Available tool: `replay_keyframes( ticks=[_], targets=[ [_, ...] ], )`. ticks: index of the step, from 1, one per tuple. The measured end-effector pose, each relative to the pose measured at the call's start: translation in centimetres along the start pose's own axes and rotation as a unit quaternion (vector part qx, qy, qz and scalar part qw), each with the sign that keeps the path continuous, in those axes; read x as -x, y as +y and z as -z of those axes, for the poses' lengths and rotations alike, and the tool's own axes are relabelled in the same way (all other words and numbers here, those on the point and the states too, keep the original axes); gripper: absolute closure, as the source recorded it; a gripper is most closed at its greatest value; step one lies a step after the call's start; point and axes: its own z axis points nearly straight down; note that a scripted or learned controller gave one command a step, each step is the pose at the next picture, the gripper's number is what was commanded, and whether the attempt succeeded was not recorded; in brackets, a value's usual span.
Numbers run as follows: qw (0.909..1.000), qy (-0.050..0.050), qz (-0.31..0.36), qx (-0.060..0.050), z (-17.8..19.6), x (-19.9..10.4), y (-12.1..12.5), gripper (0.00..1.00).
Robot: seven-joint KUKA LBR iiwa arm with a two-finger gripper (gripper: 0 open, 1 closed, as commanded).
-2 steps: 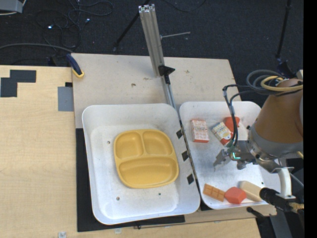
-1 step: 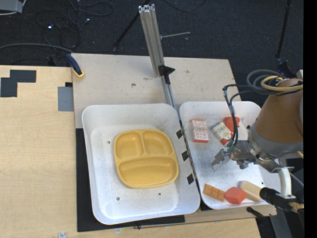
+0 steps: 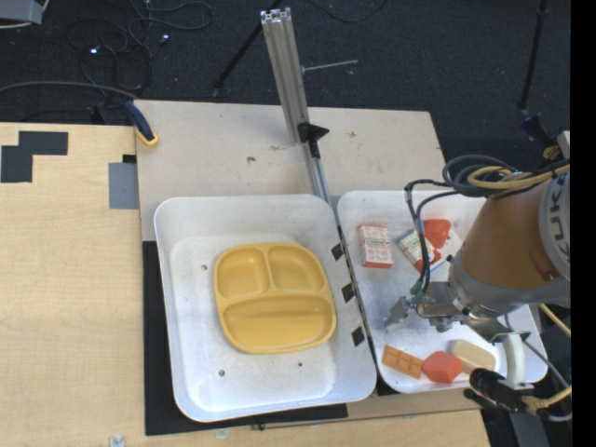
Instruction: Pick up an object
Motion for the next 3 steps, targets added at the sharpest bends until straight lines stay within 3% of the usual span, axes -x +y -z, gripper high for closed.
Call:
replay_keyframes(
  ticks=[1,2,3],
  targets=[
    [1.0,0.0,0.0,0.0,-4.5,-0.6,0.1,0.0],
    [1.0,-0.002,-0.001,0.006,-5.8,-0.3,0.4,0.0],
    [1.0,0.001,-0.003,0.008,-4.8,-0.5,0.5,1.0]
  ],
)
